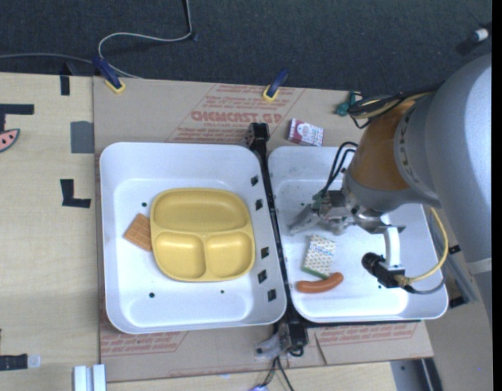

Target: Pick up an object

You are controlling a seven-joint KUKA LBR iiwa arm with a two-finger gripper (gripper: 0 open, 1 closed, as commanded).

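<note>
Beside the fingers (310, 218), packet (319, 254), sausage (319, 283)

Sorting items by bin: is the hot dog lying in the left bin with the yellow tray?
No, the hot dog lies in the right bin.

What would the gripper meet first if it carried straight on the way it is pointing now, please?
The gripper points toward the view's left, low in the right bin. Going straight on, it would likely meet the divider between the bins first, though its height is hard to judge.
</note>
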